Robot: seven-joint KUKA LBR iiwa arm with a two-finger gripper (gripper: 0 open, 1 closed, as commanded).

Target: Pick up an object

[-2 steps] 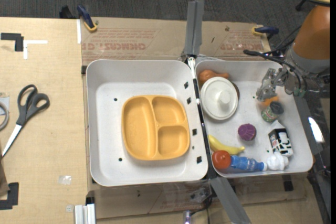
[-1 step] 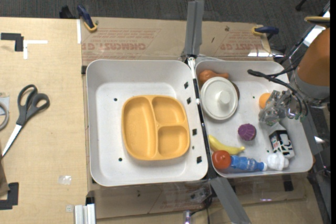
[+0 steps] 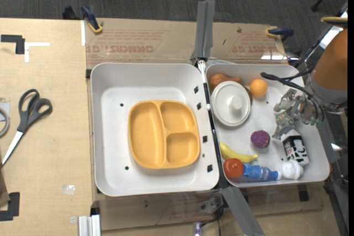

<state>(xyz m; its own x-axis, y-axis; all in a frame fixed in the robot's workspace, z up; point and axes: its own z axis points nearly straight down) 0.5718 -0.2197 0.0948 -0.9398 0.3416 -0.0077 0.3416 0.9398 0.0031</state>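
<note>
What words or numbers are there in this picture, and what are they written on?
Red printing on the cardboard sheet behind the bins: it sits upside down and is too faint to read for sure.
More red printing on the right part of that cardboard: also too blurred to read.
Black and white can in the right bin: it has white marks on it, too small to read.
Blue bottle: no words to make out.

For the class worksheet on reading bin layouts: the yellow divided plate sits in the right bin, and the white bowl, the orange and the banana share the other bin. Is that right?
Not quite. The camera view shows the yellow divided plate in the left bin, not the right one. The white bowl, the orange and the banana do share the other bin, the right bin.
</note>
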